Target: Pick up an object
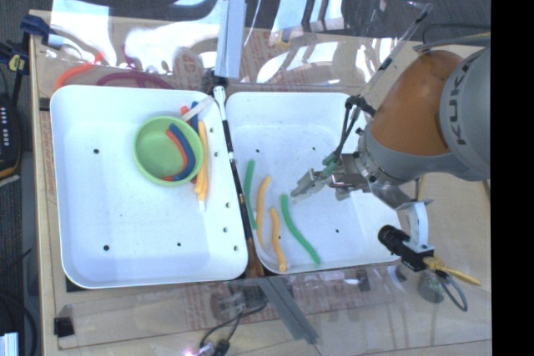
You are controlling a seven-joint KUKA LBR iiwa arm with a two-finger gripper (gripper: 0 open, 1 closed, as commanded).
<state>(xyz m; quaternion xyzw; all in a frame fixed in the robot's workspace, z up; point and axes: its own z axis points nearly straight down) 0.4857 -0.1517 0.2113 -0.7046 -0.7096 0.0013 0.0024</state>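
Observation:
My gripper (pixel 305 184) hangs over the middle of the right bin (pixel 334 108), its fingers slightly apart with nothing between them. Just below and left of it lies a green curved strip (pixel 299 231). Further left in the same bin are an orange strip (pixel 263 201), a shorter orange strip (pixel 277 241) and a thin green strip (pixel 249 184) near the bin's left wall. In the left bin (pixel 100 213) a green bowl (pixel 163 151) holds red, blue and yellow curved pieces. An orange stick (pixel 202 171) lies beside the bowl.
The grey and orange arm (pixel 417 125) covers the right bin's right side. A clear barrier stands behind both bins. Red rings (pixel 125 79) lie behind the left bin. The left bin's floor around the bowl is bare white.

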